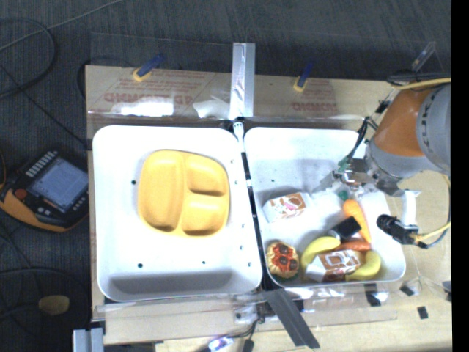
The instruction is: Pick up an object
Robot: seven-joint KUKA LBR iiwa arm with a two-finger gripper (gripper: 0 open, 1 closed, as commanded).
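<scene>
Reaching in from the right, my grey arm [429, 134] with its orange band hung over the right-hand bin [293, 149], the pincer [353, 176] low near the far right corner of the pile; whether it was clenched or released, I could not tell, and nothing showed as grasped.

The risks, as I judged them, came from crowding. The graspable things lay packed together in the near right part of that bin, touching or overlapping, so a descent there could have struck two at once, nudged one aside, or closed on a rounded surface that slipped free. The bin wall close by could also have fouled the approach.

Largest on the worktop [183, 86] were the two shallow white bins, smooth, hard-looking and round-cornered. In the left bin [117, 270] sat a yellow divided plate [183, 191], glossy plastic by its look, with three compartments. In the right bin lay a curved yellow banana [322, 246], smooth-skinned; a white packet [286, 205] with a pink print, soft-looking; a brown-labelled packet [338, 262] resting against the banana; a tapered orange carrot [357, 217] just below the pincer; and a small round red-patterned item [282, 258] at the near left corner.
</scene>
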